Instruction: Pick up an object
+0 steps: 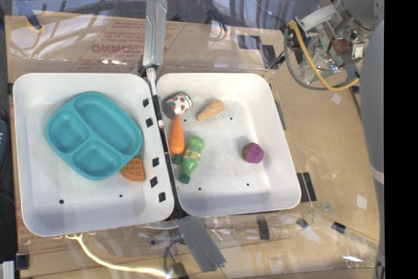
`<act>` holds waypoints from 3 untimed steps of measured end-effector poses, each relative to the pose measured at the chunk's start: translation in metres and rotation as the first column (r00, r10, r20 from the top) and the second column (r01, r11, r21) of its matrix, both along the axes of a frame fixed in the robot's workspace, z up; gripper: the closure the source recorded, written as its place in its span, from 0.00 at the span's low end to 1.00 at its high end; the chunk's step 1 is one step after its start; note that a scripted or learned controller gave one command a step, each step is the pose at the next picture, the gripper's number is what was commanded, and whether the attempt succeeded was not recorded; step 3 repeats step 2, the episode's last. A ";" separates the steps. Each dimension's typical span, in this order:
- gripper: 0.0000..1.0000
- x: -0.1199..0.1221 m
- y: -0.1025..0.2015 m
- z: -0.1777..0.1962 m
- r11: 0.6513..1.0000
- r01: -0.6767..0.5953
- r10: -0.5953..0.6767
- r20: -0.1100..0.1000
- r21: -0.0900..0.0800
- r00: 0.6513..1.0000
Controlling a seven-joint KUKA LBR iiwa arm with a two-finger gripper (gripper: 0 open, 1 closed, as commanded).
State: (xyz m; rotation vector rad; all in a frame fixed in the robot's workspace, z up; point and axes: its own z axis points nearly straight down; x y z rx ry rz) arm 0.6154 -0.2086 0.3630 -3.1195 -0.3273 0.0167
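The right bin (281, 160) holds several small toys: a purple ball-like piece (253, 153), a tan cone (209, 109), an orange carrot (177, 134), a green bottle-shaped toy (190, 158) and a white-and-brown round toy (178, 103). My gripper (324, 42) hangs at the upper right, beyond the right bin's far corner and well apart from every toy. Cables and the wrist housing crowd around it.
The left bin (39, 206) holds a teal divided plate (93, 134) with an orange waffle piece (133, 170) at its lower right edge. A yellow cable loops (326, 83) under the wrist. Cardboard and tape surround the bins.
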 end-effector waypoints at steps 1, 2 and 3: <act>1.00 -0.045 -0.001 0.023 0.958 -0.287 0.287 0.008 0.001 0.958; 1.00 -0.045 -0.002 -0.009 0.992 -0.126 0.126 0.005 0.000 0.992; 1.00 -0.045 -0.002 -0.009 0.992 -0.126 0.126 0.005 0.000 0.992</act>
